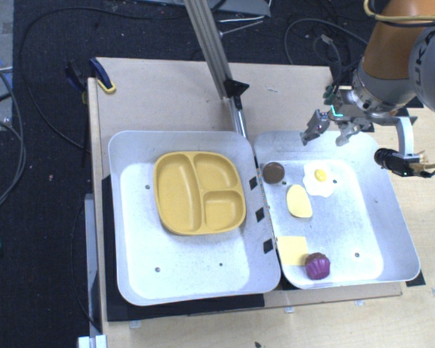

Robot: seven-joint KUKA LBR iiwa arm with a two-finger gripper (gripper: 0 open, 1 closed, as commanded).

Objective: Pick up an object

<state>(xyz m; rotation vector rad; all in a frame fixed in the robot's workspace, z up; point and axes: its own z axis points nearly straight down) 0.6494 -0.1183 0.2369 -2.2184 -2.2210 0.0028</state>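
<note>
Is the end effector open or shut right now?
Open: the end effector hangs above the right bin's far edge, fingers spread, nothing between them.

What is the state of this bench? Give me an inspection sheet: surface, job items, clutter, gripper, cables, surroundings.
Surface: wooden bench bearing a left bin and a right bin, side by side.
Job items: in the right bin, a brown round piece, a fried egg toy, a pale yellow oval, a yellow square slice and a purple piece.
Clutter: yellow divided plate in the left bin.
Gripper: gripper open, holding nothing, above the right bin's far edge.
Cables: black cables on the floor at left.
Surroundings: dark floor, metal pole slanting in from the far side.
</note>
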